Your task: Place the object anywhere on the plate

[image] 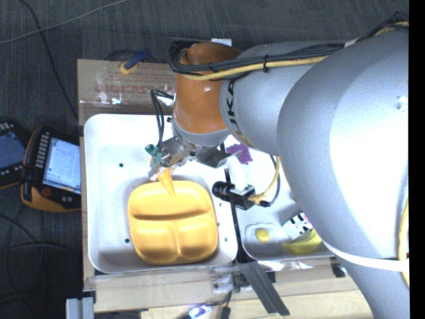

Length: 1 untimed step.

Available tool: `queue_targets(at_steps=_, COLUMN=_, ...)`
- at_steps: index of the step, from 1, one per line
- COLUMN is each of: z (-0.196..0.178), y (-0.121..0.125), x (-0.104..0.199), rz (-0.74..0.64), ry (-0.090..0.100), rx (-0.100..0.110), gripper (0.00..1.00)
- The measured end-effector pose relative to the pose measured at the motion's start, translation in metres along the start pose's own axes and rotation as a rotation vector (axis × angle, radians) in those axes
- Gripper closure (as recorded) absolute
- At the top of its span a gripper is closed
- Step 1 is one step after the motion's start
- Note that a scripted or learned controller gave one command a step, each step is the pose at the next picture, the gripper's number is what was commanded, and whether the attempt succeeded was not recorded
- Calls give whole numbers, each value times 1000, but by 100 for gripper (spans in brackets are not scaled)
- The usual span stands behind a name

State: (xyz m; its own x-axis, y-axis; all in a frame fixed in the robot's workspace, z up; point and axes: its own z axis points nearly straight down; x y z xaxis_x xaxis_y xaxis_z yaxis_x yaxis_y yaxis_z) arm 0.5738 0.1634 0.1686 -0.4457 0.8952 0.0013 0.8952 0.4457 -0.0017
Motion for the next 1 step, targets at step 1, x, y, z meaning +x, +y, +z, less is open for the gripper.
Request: queue_targets(at_steps=1, z=0, y=0, x=0, rz=1, ry=0, rx=0, gripper=0)
